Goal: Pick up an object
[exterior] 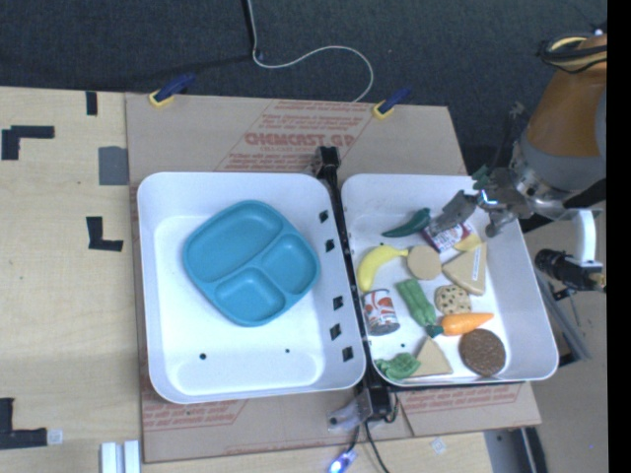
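Gripper poised over right bin, claw wide, holding nothing

Nearest target: small labelled packet at 12 o'clock of the pile, just beneath the fingers; descend straight, close across its narrow side, avoid the green pepper at its 9 o'clock (touching, by my judgement). Count: one banana, one can, one carrot, one chocolate cookie, one blue plate in left bin

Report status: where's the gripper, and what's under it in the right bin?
Gripper low over right bin, upper end, nothing seen held. Small labelled packet just below it. Green pepper, banana and cheese wedge crowd close.
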You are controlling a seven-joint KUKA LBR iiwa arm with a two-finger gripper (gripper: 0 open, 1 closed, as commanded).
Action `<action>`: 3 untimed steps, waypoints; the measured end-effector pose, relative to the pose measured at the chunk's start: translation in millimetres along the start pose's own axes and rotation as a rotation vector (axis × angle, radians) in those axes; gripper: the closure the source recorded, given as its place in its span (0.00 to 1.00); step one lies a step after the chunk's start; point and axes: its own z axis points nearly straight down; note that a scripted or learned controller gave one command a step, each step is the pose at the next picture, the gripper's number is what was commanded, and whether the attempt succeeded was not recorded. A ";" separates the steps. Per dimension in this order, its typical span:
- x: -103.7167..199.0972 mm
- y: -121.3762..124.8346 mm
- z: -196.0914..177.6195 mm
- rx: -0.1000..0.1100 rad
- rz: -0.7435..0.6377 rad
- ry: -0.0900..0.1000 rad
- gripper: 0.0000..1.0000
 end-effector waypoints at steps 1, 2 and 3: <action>0.3 -15.2 -197.3 -0.020 -0.001 -0.005 0.00; 1.2 -15.4 -196.5 -0.002 0.000 -0.002 1.00; -6.6 -72.2 -313.2 -0.012 0.001 -0.004 1.00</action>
